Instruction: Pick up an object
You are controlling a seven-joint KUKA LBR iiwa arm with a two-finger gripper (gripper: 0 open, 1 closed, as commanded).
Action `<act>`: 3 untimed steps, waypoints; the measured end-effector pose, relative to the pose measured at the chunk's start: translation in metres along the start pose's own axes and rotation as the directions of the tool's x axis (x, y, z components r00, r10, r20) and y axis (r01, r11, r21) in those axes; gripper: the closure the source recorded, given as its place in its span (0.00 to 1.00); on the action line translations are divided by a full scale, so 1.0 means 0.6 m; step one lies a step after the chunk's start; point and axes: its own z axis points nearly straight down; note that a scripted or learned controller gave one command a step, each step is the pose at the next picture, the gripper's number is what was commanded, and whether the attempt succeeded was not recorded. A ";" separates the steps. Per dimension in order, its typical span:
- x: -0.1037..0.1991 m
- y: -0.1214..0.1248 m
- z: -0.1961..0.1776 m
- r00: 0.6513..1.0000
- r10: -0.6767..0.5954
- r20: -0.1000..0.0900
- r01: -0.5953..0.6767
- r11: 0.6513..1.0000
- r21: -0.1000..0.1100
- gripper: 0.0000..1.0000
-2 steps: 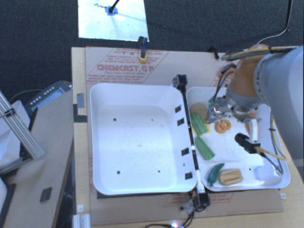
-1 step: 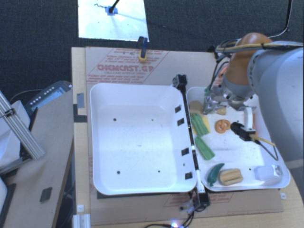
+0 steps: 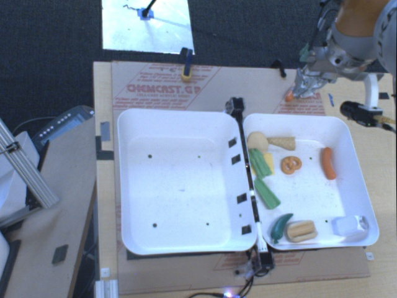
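The arm (image 3: 360, 23) hangs at about two o'clock, above the counter (image 3: 205, 82) just beyond the far rim of the right bin (image 3: 353, 148). Its claw (image 3: 305, 87) points down there, with a small orange piece (image 3: 289, 96) showing at its tip; whether that piece sits between the fingers or just beside them cannot be told, and neither can how far the claw is spread. The right bin holds the objects. At its eleven o'clock lie a cream round piece (image 3: 257, 141) and a tan cone (image 3: 283, 143), touching or nearly so. Below them a yellow piece (image 3: 268, 162) lies against a long green vegetable (image 3: 258, 164), and a second green piece (image 3: 267, 193) runs on toward six o'clock. A pretzel (image 3: 289, 164) sits near the middle, an orange sausage (image 3: 328, 163) at three o'clock. At six o'clock a dark green pepper (image 3: 280, 226) touches a small bun (image 3: 301, 231), and a pale clear item (image 3: 351, 225) rests at five o'clock. The left bin (image 3: 133, 129) lies alongside, at nine o'clock.
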 end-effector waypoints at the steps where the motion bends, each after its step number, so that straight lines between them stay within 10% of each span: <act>1: 0.057 -0.078 0.204 1.000 0.002 -0.005 -0.002 1.000 0.031 1.00; 2: 0.048 0.000 0.023 1.000 0.001 0.000 -0.001 1.000 0.006 1.00; 3: 0.091 -0.141 0.198 1.000 0.006 -0.005 -0.006 0.999 0.034 1.00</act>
